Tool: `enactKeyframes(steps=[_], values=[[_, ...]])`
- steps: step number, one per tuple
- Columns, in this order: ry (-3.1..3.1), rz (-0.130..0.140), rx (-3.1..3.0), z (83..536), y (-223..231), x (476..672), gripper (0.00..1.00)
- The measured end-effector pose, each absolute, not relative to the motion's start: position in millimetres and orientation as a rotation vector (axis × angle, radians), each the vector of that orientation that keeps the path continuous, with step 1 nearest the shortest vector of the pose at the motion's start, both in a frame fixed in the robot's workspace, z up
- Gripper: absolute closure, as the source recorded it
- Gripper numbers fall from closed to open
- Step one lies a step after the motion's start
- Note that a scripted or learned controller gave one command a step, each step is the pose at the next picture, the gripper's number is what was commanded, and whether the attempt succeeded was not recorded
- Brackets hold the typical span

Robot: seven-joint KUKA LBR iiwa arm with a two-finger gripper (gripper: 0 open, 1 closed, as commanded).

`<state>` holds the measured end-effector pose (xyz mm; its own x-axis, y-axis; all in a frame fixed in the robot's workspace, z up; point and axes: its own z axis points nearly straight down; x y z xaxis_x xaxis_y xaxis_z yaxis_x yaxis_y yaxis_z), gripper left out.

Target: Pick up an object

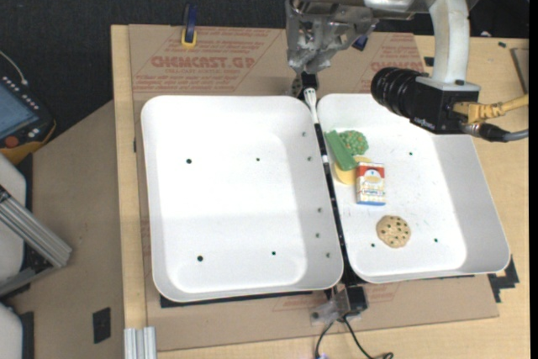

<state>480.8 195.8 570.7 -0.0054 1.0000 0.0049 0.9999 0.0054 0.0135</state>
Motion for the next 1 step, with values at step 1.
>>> enactKeyframes(steps=[1], values=[[2.223, 0.025, 2.209, 581.1, 196.3, 481.2, 1.0]])
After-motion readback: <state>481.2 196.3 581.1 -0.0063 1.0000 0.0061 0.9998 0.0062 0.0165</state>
